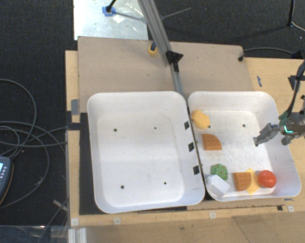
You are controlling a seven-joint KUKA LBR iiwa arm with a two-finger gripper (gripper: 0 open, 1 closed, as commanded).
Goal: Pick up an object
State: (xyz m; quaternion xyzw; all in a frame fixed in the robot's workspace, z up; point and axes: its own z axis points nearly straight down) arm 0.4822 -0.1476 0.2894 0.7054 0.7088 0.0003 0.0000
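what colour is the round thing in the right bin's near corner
Red: the round ball, beside a yellow wedge, seen in the camera view.

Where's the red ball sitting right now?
The red ball lies in the near right corner of the right bin, just right of the yellow wedge and orange block, below the gripper.

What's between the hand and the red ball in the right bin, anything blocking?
Nothing visible. The hand sits over bare floor of the right bin, toward its right side. The red ball lies nearer the front right corner, touching a yellow piece on its left, with open bin floor between hand and ball.
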